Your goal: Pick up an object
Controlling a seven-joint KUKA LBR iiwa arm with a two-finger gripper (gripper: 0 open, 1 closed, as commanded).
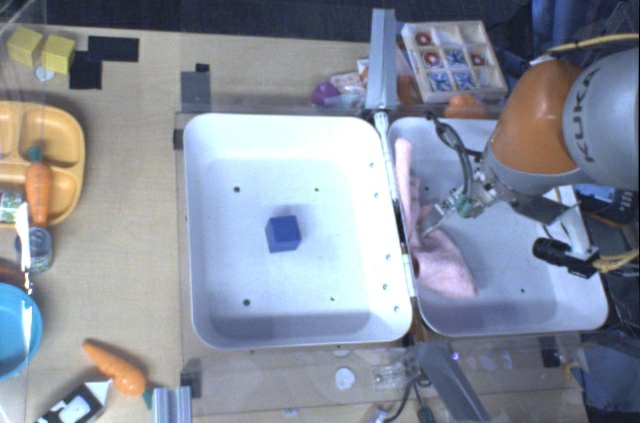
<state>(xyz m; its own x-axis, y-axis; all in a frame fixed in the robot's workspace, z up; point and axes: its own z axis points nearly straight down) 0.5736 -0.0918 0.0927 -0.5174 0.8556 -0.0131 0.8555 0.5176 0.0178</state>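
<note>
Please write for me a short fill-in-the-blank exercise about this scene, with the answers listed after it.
1. The small blue cube lies in the ____ white bin.
2. The soft pink cloth lies in the ____ white bin.
3. The grey arm with the orange band reaches over the bin that holds the ____.
4. On the bench at the lower left lies an orange toy ____.

Missing words: left; right; cloth; carrot

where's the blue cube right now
In the camera view the blue cube sits alone near the middle of the left bin, well left of the pink cloth in the right bin.
</note>
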